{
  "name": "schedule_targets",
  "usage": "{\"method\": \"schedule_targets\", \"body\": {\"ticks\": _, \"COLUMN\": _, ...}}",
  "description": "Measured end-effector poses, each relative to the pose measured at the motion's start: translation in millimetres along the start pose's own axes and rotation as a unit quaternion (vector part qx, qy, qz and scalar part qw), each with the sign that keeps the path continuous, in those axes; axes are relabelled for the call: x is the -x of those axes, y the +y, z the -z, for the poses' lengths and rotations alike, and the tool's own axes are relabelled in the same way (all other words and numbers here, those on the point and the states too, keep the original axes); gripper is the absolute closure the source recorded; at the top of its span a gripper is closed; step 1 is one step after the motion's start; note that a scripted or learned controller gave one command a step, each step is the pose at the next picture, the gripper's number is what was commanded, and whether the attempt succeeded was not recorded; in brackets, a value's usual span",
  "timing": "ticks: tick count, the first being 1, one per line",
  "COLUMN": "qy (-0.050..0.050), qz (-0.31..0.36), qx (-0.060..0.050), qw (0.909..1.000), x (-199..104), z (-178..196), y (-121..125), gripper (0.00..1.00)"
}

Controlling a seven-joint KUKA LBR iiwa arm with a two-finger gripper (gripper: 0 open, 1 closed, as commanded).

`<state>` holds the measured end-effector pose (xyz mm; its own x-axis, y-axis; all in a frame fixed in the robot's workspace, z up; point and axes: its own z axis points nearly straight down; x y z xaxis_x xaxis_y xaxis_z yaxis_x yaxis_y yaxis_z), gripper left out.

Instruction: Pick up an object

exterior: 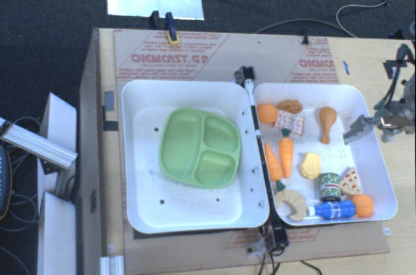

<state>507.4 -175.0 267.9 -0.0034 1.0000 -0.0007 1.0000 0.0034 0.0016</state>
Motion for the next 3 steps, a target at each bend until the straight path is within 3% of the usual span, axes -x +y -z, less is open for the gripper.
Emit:
{"method": "schedule_targets", "body": {"ticks": 1, "qy": 0.001, "qz": -0.001, "qx": -0.001, "qw": 1.0000, "x": -23.2, "z": -116.4, "y": -2.1, "gripper": 0.00}}
{"method": "schedule_targets", "body": {"ticks": 2, "qy": 0.000, "qz": 0.000, "qx": 0.000, "qw": 1.0000, "x": -39.1, "z": -184.2, "y": 91.1, "gripper": 0.00}}
{"method": "schedule_targets", "body": {"ticks": 3, "qy": -0.001, "qz": 0.001, "qx": 0.002, "qw": 1.0000, "x": 5.1, "z": -128.4, "y": 162.2, "gripper": 0.00}}
